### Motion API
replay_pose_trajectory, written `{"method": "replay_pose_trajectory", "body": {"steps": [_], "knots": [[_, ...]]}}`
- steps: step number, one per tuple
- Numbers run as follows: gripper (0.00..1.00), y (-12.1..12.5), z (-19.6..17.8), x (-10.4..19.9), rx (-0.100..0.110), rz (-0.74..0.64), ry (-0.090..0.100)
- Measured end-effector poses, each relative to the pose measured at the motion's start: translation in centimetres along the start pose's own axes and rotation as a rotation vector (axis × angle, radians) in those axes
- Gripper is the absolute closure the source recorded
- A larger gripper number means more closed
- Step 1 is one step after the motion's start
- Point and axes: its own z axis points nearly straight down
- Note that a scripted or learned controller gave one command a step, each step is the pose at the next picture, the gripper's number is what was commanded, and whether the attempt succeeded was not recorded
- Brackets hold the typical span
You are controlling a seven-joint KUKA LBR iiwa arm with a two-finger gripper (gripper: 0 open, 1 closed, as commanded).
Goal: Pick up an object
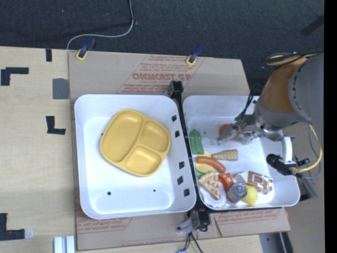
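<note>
The arm reaches into the right bin from the right. The tool sits low over the upper middle of that bin, next to a small red-orange item; whether it touches that item cannot be told. Whether the tool is wide, narrow or closed on anything cannot be told either.

Candidate objects lie in the lower half of the right bin: a green piece by the divider, a cone, a hot dog, a pizza slice, a grey can and a yellow ball. The left bin holds a yellow tray.

Judged step: descent onto the red-orange item.

Procedure for a sound pick:
- Centre the item between both sides of the tool before closing
- Lower until close to the bin floor
- Keep clear of the cone just below
- Close fully, then lift straight up
- Confirm the item rises with the tool; many tries fail
</note>
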Motion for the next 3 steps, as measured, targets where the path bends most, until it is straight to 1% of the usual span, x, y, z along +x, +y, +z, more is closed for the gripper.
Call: {"method": "replay_pose_trajectory", "body": {"steps": [1, 2, 3], "knots": [[0.00, 6.4, 1.1, 4.3, -0.001, -0.006, 0.002], [0.00, 4.1, 1.1, 4.1, 0.002, 0.000, -0.001], [1.00, 4.2, 0.1, 4.1, 0.003, -0.001, -0.002]]}}
